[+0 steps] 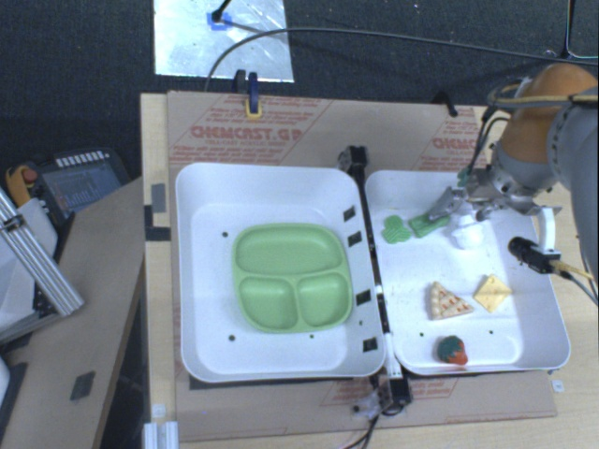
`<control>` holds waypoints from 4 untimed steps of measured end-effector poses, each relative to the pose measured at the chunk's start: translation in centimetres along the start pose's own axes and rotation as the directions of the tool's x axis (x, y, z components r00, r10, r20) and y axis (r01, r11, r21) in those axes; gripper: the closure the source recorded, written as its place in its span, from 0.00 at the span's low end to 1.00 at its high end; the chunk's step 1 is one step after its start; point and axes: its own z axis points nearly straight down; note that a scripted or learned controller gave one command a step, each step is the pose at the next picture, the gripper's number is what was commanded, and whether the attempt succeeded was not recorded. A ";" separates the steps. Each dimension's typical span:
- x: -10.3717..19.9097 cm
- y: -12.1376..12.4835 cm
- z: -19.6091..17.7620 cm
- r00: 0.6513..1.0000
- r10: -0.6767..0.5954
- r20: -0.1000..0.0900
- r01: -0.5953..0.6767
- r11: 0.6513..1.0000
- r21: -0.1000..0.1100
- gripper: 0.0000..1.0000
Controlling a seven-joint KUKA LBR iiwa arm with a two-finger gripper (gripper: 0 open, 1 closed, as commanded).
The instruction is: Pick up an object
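Observation:
My gripper is low over the upper middle of the right bin, its arm coming in from the right. A green toy, with a leafy lump at its left end and a stalk pointing right, lies at the bin's upper left. The stalk's right end reaches the gripper's tip. A small white lump sits just below the gripper. Nearer the front lie a pizza-slice toy, a yellow wedge and a red and green strawberry-like toy.
The left bin holds a green plate with three compartments. A black divider strip runs between the two bins. Grey rails and a pendant lie off the bench to the left.

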 end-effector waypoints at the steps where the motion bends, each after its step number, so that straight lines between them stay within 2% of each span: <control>1: 0.0 0.3 -1.6 1.000 -0.003 0.002 0.003 1.000 -0.008 1.00; 3: -0.3 0.6 -11.5 1.000 -0.001 0.002 0.001 1.000 -0.005 1.00; 4: 5.7 0.4 -11.3 1.000 -0.004 -0.001 0.004 1.000 0.001 1.00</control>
